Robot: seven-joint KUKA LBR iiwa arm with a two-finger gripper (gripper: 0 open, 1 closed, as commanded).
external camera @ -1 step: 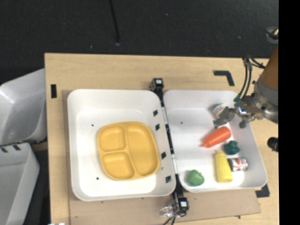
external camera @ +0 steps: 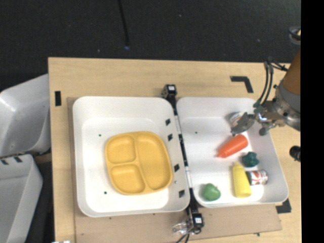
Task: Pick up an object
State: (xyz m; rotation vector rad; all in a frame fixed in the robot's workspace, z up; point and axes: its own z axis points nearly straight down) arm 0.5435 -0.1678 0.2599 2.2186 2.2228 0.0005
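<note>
My gripper (external camera: 251, 127) hangs over the upper right part of the right bin (external camera: 202, 116), reaching in from the right edge. Its two fingers stand apart and hold nothing, so it is open. Just below it lies an orange carrot (external camera: 233, 146), tilted. Further toward the front are a small dark green object (external camera: 249, 160), a yellow bottle (external camera: 241, 180), a red and white can (external camera: 258, 176) and a green pepper (external camera: 210, 191). A small silvery thing (external camera: 234, 118) sits by the left finger; I cannot tell what it is.
The left bin (external camera: 88, 120) holds a yellow divided plate (external camera: 137, 162) at its middle. A ridge with black clips (external camera: 178, 135) joins the two bins. The wooden bench (external camera: 126, 77) runs around both, with white equipment (external camera: 20, 115) at the far left.
</note>
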